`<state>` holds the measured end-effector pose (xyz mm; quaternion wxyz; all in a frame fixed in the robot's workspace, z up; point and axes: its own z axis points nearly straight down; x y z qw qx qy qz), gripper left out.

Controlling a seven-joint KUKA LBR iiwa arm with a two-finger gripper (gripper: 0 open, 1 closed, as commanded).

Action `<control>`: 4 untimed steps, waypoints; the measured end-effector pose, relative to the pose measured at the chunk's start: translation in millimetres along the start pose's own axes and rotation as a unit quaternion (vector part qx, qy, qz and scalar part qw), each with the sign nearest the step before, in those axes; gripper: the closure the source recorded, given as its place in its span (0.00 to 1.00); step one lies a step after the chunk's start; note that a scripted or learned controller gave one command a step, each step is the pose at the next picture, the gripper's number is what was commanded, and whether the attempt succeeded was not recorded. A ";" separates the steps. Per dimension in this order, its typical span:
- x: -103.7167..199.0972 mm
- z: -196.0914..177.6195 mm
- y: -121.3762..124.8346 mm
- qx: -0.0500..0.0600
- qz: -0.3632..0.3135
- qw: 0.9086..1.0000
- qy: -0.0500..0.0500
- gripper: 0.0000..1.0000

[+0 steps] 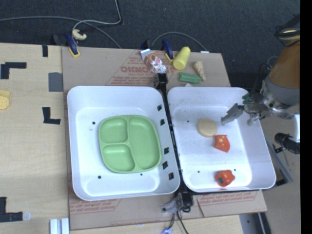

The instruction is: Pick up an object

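Three items lie in the right bin (253, 150): a round tan piece (207, 127) near the middle, an orange-red chunk (222, 143) just below it, and a red tomato-like piece (224, 178) near the front wall. My gripper (238, 120) hangs over the bin's right part, a little right of and above the tan piece. Its fingers are spread open and nothing sits between them. The left finger (230, 115) points toward the tan piece and stays apart from it.
The left bin (80, 111) holds a green divided plate (129, 143). Behind the bins on the cardboard lie a yellow item (182, 57), a green item (189, 77), a tan item (199, 70) and a small printed packet (155, 61).
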<state>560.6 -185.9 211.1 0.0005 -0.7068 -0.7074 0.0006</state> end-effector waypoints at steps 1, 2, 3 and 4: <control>4.0 71.6 -16.6 0.000 0.000 1.000 0.000 0.00; 19.8 124.2 -23.9 -0.002 0.001 1.000 -0.001 0.00; 18.9 114.2 -23.0 -0.004 0.001 1.000 -0.003 1.00; 119.7 27.1 -47.4 0.000 -0.001 1.000 0.000 1.00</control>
